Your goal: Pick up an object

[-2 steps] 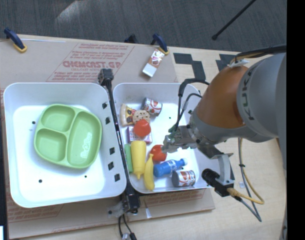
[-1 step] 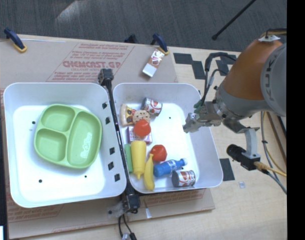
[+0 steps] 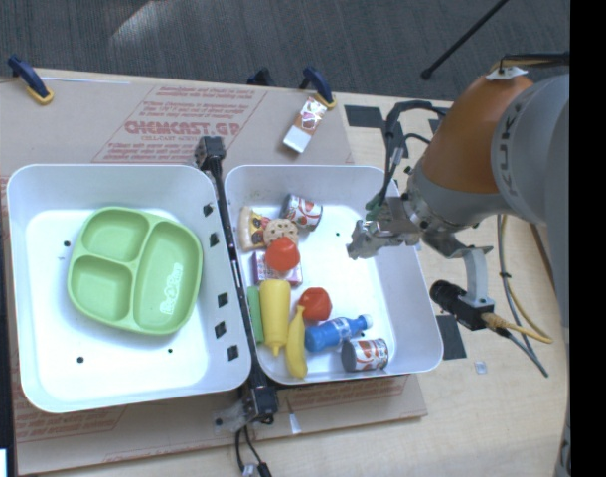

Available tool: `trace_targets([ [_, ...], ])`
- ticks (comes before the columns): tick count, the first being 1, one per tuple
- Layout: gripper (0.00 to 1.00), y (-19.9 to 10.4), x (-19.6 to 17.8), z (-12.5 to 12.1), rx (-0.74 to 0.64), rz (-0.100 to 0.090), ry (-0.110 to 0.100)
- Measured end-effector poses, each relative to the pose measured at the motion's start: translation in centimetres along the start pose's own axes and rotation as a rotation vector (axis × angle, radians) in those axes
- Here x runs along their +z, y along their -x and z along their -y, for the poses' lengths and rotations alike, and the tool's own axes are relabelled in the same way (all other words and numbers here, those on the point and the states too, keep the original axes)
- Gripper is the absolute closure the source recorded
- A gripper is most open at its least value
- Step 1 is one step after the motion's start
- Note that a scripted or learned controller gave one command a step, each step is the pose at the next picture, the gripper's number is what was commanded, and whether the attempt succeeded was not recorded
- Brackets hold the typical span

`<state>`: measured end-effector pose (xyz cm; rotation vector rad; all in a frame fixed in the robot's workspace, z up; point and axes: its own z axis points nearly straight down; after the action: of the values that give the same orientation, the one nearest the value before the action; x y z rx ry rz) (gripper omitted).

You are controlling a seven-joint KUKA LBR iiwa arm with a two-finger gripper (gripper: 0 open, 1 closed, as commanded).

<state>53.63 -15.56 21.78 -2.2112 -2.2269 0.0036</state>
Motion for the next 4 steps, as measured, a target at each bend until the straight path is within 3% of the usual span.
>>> trace_targets([
  [3, 1.0, -1.2, -2.0, -0.5, -0.012, 0.001, 0.0],
  [4, 1.0, -2.4, -0.9, -0.1, 0.0, 0.0, 0.001],
])
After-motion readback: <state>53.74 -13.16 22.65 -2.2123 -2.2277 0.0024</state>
